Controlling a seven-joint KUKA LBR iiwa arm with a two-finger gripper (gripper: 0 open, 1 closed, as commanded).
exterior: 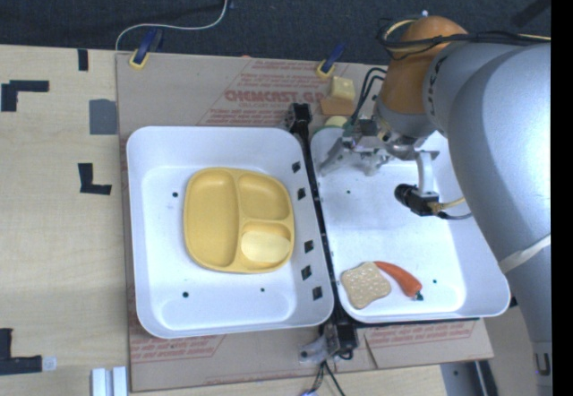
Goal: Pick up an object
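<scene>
In the right bin (448, 242), near its front edge, lie a tan slice of bread (364, 284) and an orange carrot (399, 278), side by side. My gripper (347, 150) is low over the bin's far left corner, well away from both. The grey arm with its orange band (414, 72) rises behind it. A pale round object (334, 123) sits just beyond the gripper, at the bin's far rim, partly hidden by it.
The left bin (152, 233) holds a yellow divided plate (238, 219). A tan block (339, 95) lies on the cardboard behind the bins. A black divider (309, 197) runs between the bins. The arm's big grey body (510, 143) overhangs the right bin's right side.
</scene>
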